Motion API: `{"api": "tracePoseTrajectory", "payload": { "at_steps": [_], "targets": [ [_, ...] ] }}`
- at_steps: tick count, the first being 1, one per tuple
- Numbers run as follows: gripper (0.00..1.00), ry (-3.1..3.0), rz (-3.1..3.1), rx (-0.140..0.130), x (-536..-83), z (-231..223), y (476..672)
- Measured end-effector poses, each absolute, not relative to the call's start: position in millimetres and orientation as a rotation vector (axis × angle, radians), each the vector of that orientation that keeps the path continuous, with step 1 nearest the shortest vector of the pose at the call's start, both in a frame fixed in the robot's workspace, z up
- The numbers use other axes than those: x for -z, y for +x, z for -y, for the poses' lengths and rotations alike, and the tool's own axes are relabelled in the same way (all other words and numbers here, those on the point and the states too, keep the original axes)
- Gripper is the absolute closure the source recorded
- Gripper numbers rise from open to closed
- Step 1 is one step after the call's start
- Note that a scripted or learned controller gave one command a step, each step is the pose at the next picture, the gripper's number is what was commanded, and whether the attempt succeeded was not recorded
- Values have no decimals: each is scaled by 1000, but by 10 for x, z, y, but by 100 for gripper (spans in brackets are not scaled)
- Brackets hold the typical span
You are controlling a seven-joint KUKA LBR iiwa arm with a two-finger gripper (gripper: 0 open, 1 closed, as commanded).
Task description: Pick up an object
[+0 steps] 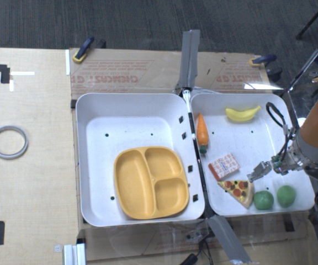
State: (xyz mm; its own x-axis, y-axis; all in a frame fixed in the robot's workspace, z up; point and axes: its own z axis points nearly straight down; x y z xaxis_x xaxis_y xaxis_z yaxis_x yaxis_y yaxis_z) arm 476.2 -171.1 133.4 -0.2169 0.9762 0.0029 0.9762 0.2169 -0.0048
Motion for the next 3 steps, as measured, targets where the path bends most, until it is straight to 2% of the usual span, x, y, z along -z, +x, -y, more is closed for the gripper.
{"api": "tracePoseTrajectory", "payload": {
  "at_steps": [1,2,3],
  "targets": [
    [0,-2311,2125,0,-912,1069,4780],
    [0,-2497,1903,-5,-903,1034,5660],
    [0,-2498,1903,-6,-903,1035,5660]
  ]
}}
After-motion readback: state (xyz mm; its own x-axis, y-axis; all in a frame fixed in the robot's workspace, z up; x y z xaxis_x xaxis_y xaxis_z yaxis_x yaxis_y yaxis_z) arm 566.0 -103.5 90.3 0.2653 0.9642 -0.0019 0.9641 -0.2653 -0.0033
